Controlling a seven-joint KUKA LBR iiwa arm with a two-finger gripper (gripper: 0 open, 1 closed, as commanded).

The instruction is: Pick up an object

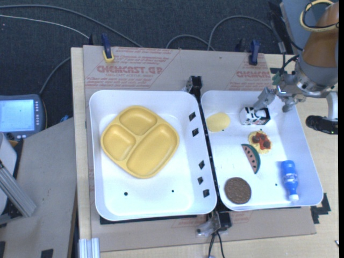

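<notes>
Small black-and-white toy (253, 116) in the right bin (306, 144), gripper (262, 112) just above it, finger state unclear

Black-white toy cow (254, 116), upright, far end of right bin (309, 160), by yellow disc (217, 122)

floor (161, 15): dark carpet | cables (48, 20) | bench board (140, 63) | monitor (19, 113)

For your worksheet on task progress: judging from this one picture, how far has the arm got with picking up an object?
Done: the gripper has reached the right bin and sits at the black-and-white toy. In hand: nothing clearly; a grasp cannot be confirmed. Left: gripping and lifting. The blue bottle, watermelon slice, brown disc and yellow disc lie untouched.
</notes>
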